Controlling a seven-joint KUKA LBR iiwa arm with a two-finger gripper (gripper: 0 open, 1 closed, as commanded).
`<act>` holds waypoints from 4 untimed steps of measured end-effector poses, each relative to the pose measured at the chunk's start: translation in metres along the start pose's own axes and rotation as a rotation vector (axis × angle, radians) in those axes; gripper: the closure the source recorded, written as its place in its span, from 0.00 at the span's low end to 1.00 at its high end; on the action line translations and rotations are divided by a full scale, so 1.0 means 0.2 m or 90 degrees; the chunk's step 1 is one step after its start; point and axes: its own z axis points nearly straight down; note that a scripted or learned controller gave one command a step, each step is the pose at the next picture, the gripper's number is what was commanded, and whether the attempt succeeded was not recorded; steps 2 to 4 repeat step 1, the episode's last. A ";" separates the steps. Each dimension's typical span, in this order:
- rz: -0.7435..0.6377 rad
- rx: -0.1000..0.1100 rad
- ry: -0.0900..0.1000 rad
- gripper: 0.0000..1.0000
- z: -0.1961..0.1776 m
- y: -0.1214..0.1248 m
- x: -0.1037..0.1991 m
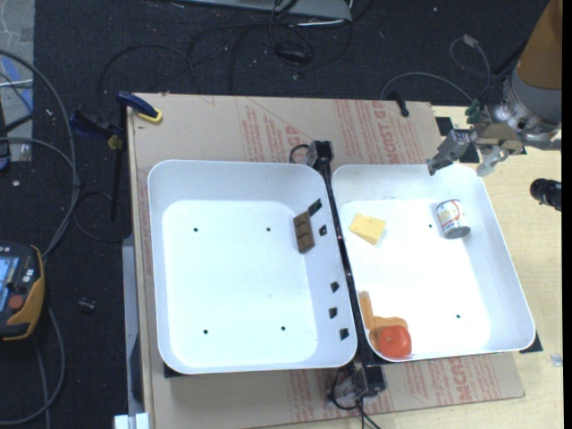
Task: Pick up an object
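In the right bin (500,266) a small tin can (451,218) with a red-and-white label lies near the far right. A yellow block (367,229) rests toward the bin's far left. A red tomato (392,340) sits in the near left corner, touching an orange piece (373,315). A brown chocolate-like bar (304,232) lies at the right side of the left bin (179,275). My gripper (465,155) hangs over the right bin's far right rim, up and right of the can, fingers spread apart with nothing between them.
A black divider (334,239) with clips runs between the two bins. Both bins rest on a cardboard sheet (268,123). Cables lie on the dark floor beyond the bench, and a yellow handheld unit (20,289) sits at the left edge.
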 end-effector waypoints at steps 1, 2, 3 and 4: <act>0.001 0.001 0.000 0.00 0.10 0.03 -0.13; 0.001 0.001 0.000 0.00 0.10 0.03 -0.13; 0.001 0.001 0.000 0.00 0.10 0.03 -0.13; 0.001 0.001 0.000 0.00 0.10 0.03 -0.13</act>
